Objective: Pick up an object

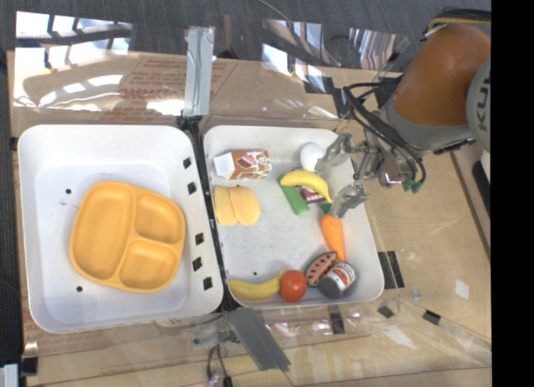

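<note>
A: Where does the pincer (346, 178) sit?

B: At the three o'clock edge of the right bin (250, 248), its two fingers spread apart with nothing between them. One fingertip is up by the white egg (309, 156), the other low, just above the carrot (333, 236).

A: So what should it take?

B: My guess is the upper banana (305, 182), lying just at nine o'clock of the fingers, over a green block (294, 199). To do it well, I'd centre the fingers across the banana's narrow width, come straight down, and close only once both tips clear the egg and the bin wall.

A: Count the rest.

B: Two bananas, the second (254, 288) at six o'clock of the bin. One tomato (293, 285) touching it, one can (338, 278), one brown oval piece (319, 267), one carton (243, 163) at eleven o'clock, one pale bread piece (236, 206). The left bin (50, 148) bears one yellow divided tray (127, 235).

A: Risk?

B: Crowding; the egg could roll when nudged.
</note>
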`<state>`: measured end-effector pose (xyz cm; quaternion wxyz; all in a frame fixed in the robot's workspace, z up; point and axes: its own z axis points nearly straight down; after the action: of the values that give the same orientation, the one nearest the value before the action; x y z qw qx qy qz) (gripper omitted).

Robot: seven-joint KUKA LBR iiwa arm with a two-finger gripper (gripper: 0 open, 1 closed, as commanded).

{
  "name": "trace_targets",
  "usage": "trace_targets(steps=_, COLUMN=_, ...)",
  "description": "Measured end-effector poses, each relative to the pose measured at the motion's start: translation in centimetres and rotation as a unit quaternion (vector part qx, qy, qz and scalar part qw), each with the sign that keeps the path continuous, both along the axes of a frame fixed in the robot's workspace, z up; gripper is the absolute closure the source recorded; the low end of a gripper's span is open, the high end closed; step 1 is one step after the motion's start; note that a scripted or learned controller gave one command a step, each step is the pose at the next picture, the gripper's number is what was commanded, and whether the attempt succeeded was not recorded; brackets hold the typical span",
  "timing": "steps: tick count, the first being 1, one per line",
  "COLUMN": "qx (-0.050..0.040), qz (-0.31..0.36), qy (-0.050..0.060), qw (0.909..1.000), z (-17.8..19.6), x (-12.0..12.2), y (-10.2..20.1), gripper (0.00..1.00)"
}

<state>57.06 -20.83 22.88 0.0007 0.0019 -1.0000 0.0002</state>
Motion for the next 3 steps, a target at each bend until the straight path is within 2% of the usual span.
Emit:
trace_targets(steps=1, qx=0.0011, qz=0.067, qy=0.001, qw=0.9977, z=-12.5, x=1.0, y=0.1, gripper=0.0)
trace_targets(steps=2, qx=0.0015, qz=0.05, qy=0.0, qw=0.9987, z=-13.6, x=2.4, y=4.7, gripper=0.0)
trace_targets(steps=3, qx=0.0004, qz=0.053, qy=-0.001, qw=0.9986, z=-12.6, x=2.6, y=4.8, gripper=1.0)
